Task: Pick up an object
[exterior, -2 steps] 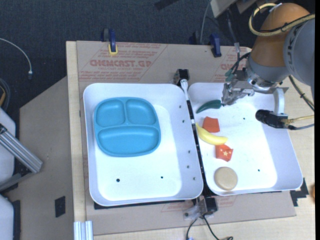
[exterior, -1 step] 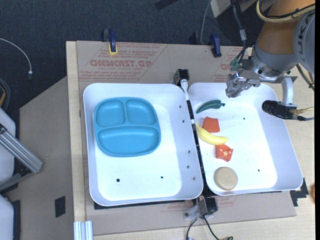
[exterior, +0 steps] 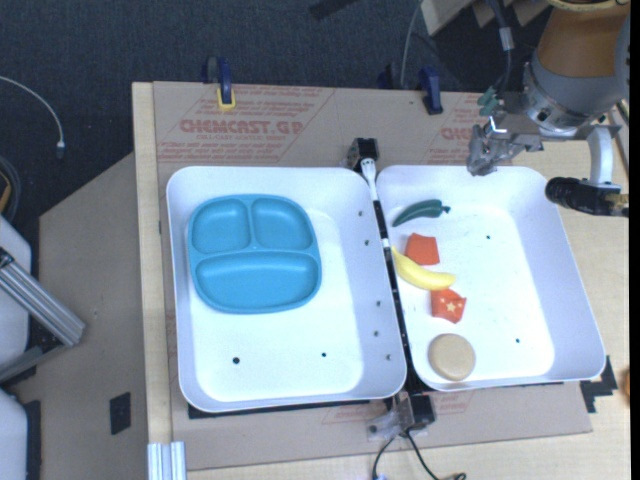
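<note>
My gripper (exterior: 486, 158) hangs over the far edge of the right bin (exterior: 525, 298), up in the air, not touching any toy. It's small & dark from here, so I can't tell if it's open or closed. I see nothing in it.

All the stuff I could grab is in the right bin, bunched on the side next to the left bin (exterior: 285, 353). The green pepper (exterior: 420, 211) is closest to me, near the far end. Next comes a red block (exterior: 423, 249), w/ the yellow banana (exterior: 422, 273) touching it just below. A red piece (exterior: 448, 306) w/ a yellow spot sits right by the banana's tip. A round tan thing (exterior: 452, 356) sits alone at the near end.

I think I'm up high so I can pick one & go straight down. The pepper looks like the best pick: it's closest & nothing touches it. The block, banana & red piece are squished together, so grabbing one could bump the others. The banana's end is also close to the middle wall, which may get in my way.

In the left bin lies a big blue plate (exterior: 255, 253) w/ 3 parts. It's flat & wide, prob too hard to grab. 2 blue clamps (exterior: 222, 73) hold the brown board (exterior: 300, 118) at the back, not in my way.
</note>
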